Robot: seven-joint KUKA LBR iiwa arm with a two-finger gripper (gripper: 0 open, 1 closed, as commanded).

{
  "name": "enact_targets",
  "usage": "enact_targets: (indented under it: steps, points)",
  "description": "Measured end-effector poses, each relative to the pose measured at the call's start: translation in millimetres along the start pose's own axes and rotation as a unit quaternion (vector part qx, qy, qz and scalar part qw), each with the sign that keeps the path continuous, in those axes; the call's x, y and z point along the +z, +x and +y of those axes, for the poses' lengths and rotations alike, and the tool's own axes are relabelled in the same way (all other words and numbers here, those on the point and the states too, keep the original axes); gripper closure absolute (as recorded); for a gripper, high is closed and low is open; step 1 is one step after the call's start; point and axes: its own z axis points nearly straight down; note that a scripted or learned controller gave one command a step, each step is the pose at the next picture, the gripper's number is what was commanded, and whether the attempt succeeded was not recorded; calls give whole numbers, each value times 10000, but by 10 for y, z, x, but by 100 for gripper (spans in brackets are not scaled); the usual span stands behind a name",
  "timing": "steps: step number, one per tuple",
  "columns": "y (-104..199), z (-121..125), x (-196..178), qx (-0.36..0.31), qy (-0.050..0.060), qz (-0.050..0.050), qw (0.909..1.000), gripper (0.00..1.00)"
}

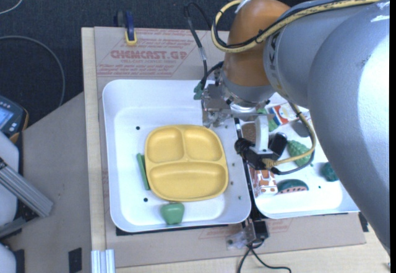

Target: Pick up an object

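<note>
One yellow tray [185, 162] mid left bin [117, 142] | my gripper [213, 118] at tray's far right corner | grip state: cannot tell

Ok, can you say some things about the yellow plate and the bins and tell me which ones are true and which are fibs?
1. The yellow plate lies in the left bin. True.
2. The yellow plate has three compartments. True.
3. A small green object sits inside one of the plate's compartments. False: it lies on the bin floor, just past the plate's near edge.
4. The gripper is above the right bin. False: it is above the left bin, near the plate's far right corner.
5. The right bin holds several small colourful objects. True.
6. The arm has a blue band above the wrist. False: the band is orange.
</note>
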Motion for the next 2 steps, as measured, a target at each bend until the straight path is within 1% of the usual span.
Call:
enact_targets:
  steps: [1,2]
  points:
    - [507,191,-103,-33,1,6,10000,100]
    - [226,-256,672,13,94,-8,10000,100]
